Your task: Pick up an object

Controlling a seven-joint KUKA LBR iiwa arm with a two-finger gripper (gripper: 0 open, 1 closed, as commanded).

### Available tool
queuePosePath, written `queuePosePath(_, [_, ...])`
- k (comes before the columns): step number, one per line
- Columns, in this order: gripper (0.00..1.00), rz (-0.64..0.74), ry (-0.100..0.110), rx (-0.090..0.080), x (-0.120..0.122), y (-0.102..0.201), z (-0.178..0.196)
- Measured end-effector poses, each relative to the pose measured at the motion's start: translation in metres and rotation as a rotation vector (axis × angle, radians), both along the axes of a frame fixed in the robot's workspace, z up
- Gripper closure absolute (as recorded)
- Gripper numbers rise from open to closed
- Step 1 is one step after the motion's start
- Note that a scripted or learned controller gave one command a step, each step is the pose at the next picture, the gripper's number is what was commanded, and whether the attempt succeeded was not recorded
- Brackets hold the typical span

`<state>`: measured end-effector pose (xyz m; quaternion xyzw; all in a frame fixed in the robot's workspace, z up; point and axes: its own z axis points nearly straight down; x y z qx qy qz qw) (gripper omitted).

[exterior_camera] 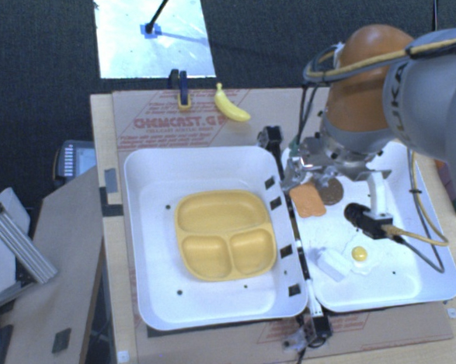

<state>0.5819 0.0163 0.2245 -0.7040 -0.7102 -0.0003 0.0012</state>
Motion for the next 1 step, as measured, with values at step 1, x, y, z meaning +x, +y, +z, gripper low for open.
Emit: queuePosePath(1, [1.00, 0.001, -0.001, 0.000, -0.0229, 0.0440, 0.0037])
